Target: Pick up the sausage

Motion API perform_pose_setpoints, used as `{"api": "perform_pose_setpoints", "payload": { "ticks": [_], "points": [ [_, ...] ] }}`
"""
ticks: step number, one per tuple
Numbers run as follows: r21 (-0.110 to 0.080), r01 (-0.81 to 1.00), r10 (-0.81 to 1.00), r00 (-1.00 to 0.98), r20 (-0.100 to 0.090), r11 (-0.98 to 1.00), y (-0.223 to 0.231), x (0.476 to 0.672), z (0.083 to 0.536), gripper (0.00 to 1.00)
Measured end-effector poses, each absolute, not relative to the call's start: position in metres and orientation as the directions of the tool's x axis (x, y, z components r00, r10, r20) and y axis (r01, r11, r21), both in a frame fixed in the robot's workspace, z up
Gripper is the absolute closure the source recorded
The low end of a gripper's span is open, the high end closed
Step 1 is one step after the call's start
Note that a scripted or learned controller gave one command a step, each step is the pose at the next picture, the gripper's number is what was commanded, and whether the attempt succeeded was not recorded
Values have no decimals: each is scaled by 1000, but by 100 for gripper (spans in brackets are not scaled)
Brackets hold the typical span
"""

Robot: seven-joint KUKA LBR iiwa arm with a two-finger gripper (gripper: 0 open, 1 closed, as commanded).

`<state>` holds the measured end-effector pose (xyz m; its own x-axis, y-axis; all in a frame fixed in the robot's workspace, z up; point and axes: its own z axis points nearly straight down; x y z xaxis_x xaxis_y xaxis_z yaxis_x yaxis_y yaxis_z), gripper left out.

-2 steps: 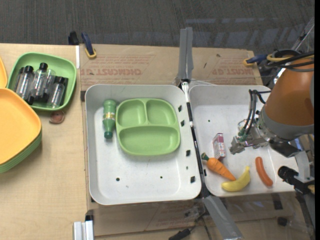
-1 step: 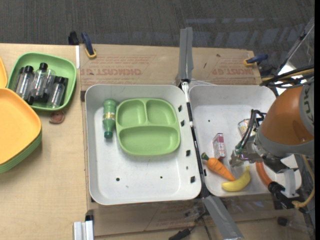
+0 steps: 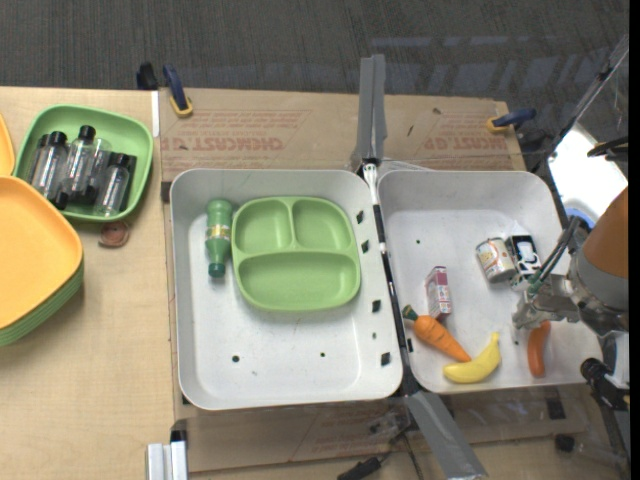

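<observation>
Now, reading left to right, the left bin [image 3: 190, 368] carries a green bottle [image 3: 217, 236] and a green divided plate [image 3: 296, 252], while the right bin [image 3: 470, 193] holds a carrot [image 3: 438, 334], a banana [image 3: 474, 362], a small can [image 3: 494, 259] and, near its front right corner, the sausage [image 3: 538, 349]. It looks short, smooth, orange-red, lying roughly upright. The gripper [image 3: 537, 311] hangs just above its top end; whether it is spread I cannot tell, so it should probably settle squarely across the middle before closing.
</observation>
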<state>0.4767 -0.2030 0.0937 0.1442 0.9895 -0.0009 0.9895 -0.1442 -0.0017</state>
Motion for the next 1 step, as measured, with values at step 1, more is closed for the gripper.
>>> {"api": "perform_pose_setpoints", "payload": {
  "ticks": [1],
  "points": [
    [-1, 966, 966, 260, 3, -260, -213, 478, 92, 100]
  ]
}}
